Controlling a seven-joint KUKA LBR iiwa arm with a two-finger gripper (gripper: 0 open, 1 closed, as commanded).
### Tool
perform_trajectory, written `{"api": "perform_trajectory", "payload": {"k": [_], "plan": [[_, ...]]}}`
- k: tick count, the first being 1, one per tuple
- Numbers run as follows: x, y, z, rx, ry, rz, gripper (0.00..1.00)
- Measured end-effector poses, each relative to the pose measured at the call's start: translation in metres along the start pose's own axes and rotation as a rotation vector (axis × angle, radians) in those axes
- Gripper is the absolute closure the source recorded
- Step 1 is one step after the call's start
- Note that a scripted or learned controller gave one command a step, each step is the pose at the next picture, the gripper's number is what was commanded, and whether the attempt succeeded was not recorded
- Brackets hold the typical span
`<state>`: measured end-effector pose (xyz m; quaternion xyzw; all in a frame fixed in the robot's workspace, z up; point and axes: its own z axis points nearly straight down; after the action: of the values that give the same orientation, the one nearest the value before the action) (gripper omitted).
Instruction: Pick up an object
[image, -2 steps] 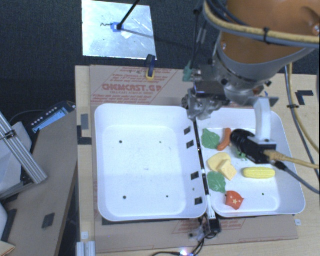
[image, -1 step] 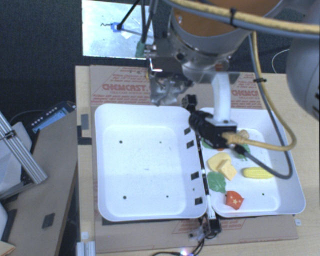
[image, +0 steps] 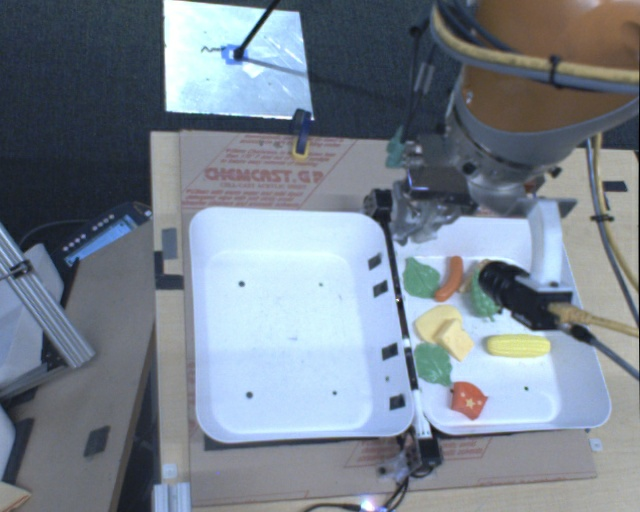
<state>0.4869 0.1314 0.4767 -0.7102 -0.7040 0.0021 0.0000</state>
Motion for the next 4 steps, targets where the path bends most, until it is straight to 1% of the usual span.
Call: {"api": "perform_trajectory", "payload": {"k": [1,2,3,4], "plan": [[0.109,-0.003,-0.049,-0.009,0.009,-0.023,1.00],[0.042,-0.001,-0.059,-0.006,0.004,-0.005,1.00],[-0.113,0.016,-0.011,-0.004,-0.001,0.004,1.00],[-0.019,-0.001,-0.061,-0.009,0.007,-0.021,1.00]]}}
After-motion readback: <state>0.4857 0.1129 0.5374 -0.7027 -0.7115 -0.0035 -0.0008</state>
